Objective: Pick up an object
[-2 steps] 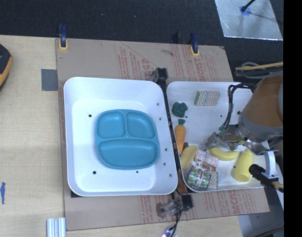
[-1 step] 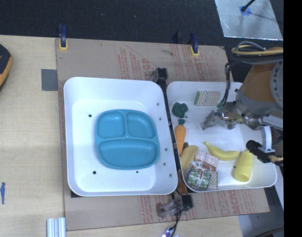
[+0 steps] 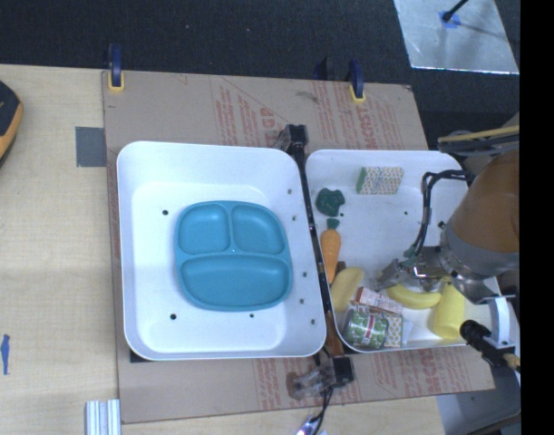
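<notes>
camera view: the gripper [image 3: 405, 272] sits low in the right bin [image 3: 399, 166], lower right of the frame, right over a yellow banana [image 3: 413, 295]; can't tell how wide the claw is or whether it has anything. just left, a carrot [image 3: 330, 245] along the bin's left wall, a green toy [image 3: 329, 201] above it. the blue divided plate [image 3: 232, 254] lies centred in the left bin [image 3: 145, 166].

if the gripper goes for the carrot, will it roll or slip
The carrot looks like smooth, rigid toy plastic, so it would probably hold its shape but might slip. Its round, tapered body would probably roll if nudged sideways, though the bin wall beside it should stop it.
</notes>
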{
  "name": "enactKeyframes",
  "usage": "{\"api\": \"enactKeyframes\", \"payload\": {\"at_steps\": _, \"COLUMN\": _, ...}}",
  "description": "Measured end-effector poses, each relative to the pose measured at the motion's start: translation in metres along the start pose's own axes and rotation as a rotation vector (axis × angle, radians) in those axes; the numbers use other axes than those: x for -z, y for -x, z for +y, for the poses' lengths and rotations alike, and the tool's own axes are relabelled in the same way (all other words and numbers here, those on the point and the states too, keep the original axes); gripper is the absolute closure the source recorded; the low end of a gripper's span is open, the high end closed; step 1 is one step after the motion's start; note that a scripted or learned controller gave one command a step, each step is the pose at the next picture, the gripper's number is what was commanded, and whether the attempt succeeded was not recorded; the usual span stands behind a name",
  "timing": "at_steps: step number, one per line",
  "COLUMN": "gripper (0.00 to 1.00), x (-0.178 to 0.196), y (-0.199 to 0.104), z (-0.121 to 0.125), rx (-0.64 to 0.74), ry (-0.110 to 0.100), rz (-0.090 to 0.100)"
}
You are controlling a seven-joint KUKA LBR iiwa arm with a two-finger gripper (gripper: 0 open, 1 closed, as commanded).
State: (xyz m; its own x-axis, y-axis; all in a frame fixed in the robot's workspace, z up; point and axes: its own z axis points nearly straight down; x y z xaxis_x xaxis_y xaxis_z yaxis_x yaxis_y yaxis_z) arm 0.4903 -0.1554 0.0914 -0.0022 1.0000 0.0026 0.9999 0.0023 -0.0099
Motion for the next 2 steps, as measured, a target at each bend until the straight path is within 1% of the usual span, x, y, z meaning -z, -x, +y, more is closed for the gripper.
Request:
{"api": "enactKeyframes", "payload": {"at_steps": 1, "gripper": 1.00, "x": 0.011, "y": 0.001, "z": 0.004, "rx": 0.004, "ry": 0.004, "rz": -0.002}}
{"api": "enactKeyframes", "payload": {"at_steps": 2, "gripper": 1.00, "x": 0.062, "y": -0.045, "z": 0.017, "rx": 0.007, "ry": 0.011, "rz": -0.002}}
